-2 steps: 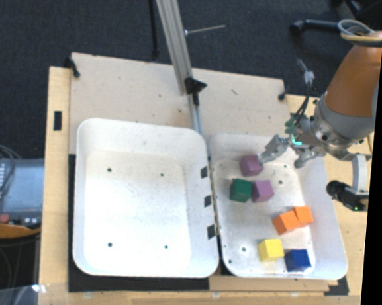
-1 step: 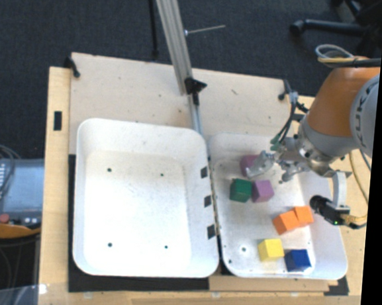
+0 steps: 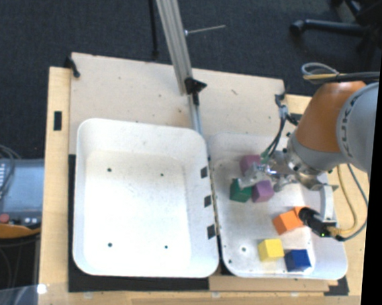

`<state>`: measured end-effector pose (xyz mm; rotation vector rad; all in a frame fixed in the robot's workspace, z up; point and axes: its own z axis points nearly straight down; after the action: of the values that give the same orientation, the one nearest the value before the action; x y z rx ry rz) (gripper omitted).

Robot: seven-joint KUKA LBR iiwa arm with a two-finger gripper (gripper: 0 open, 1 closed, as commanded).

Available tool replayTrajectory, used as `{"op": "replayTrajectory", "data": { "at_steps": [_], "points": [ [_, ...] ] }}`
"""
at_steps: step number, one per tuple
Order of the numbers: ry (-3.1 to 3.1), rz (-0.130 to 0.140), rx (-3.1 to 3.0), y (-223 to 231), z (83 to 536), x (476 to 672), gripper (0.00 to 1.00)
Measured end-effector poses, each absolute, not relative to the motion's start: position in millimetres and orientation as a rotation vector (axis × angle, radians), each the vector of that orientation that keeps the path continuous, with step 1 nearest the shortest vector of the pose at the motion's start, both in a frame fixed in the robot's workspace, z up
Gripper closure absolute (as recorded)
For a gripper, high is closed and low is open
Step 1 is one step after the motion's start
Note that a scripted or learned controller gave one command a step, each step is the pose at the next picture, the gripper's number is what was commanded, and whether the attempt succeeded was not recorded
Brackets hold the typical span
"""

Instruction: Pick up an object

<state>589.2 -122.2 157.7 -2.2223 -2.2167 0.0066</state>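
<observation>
The arm point(image 3: 330, 124) reaches in from the right over the right bin point(image 3: 235, 252), its pincer point(image 3: 263, 177) low among a small cluster of things at the bin's far left part. Whether the pincer is open or closed cannot be told here. Two purple pieces flank it: one point(image 3: 249, 163) just on the far side, the other point(image 3: 263, 191) just on the near side, with a green block point(image 3: 240, 192) touching the latter's left. Toward the near right lie an orange block point(image 3: 288, 221), a yellow cube point(image 3: 270, 248) and a blue cube point(image 3: 298, 259), close together. The left bin point(image 3: 92, 140) sits beside it on the worktop point(image 3: 130, 83).
</observation>
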Motion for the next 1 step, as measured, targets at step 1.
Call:
{"op": "replayTrajectory", "data": {
  "at_steps": [1],
  "points": [
    [-2.235,-0.014,-2.230,-126.9,137.1,592.1,0.00]
  ]
}}
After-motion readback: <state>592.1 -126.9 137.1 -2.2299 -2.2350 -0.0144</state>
